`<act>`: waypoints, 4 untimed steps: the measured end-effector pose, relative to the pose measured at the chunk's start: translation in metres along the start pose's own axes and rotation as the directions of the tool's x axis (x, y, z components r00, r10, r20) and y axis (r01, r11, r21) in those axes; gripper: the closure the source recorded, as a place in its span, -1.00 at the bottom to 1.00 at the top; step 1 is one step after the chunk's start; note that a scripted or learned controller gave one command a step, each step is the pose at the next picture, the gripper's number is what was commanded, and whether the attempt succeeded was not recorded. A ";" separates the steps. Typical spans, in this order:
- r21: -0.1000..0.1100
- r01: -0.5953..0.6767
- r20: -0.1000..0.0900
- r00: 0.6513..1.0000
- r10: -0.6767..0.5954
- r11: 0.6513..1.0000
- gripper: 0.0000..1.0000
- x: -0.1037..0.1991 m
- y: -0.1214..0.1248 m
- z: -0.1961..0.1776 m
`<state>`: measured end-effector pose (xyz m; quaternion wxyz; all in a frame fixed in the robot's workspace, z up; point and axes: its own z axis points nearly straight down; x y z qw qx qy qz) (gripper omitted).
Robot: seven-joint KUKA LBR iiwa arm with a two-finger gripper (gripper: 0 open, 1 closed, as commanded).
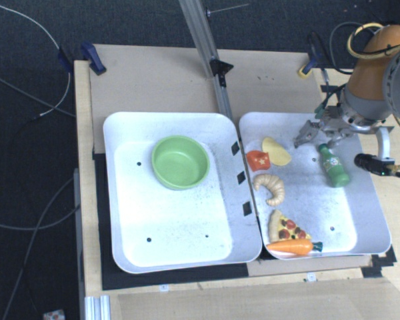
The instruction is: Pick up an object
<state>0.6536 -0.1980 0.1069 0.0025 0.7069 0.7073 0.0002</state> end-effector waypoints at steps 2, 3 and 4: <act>-0.005 0.001 -0.003 1.000 -0.001 1.000 1.00 0.003 0.008 -0.078; -0.005 0.002 -0.002 1.000 -0.002 1.000 1.00 0.007 0.009 -0.126; -0.003 0.001 -0.002 1.000 -0.001 1.000 1.00 0.008 0.010 -0.160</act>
